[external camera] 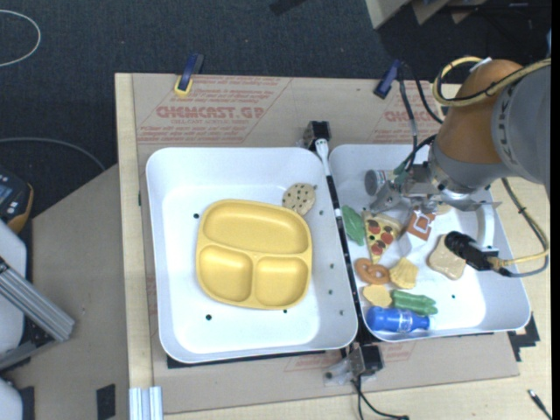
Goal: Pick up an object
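Right of centre, the arm's jaws (404,191) hang low over the upper part of the right bin (507,309); whether they are apart or together cannot be told. Just below them lie a pizza slice (380,234), a bread slice (445,261) and a blue bottle (397,321). The left bin (166,234) holds a yellow divided plate (254,254) and a cookie (299,197).
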### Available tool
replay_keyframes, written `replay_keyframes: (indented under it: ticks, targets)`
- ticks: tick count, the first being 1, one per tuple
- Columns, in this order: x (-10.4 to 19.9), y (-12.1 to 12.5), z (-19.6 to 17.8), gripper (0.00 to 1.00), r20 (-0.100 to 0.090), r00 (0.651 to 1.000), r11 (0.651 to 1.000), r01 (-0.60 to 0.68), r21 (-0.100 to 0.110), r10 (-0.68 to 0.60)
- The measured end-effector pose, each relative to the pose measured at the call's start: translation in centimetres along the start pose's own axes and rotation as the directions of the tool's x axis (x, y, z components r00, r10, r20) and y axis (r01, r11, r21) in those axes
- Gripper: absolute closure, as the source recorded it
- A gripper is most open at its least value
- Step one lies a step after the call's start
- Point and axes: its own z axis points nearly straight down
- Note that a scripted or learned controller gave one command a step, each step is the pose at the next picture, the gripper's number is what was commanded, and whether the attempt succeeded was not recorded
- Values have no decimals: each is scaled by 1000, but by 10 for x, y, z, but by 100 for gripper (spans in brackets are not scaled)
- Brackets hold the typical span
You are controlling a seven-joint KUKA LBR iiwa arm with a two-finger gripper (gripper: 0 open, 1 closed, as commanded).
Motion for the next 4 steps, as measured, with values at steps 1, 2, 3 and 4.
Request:
replay_keyframes:
  ticks: [1,2,3,4]
  targets:
    - [-3,3,-12,100,7,1000,1000,0,-9,0]
    - [6,1,-69,100,-5,1000,1000,3,9,-3]
    - [6,3,-123,100,-4,1000,1000,3,7,-3]
    - [57,1,-128,100,-8,1000,1000,7,15,-7]
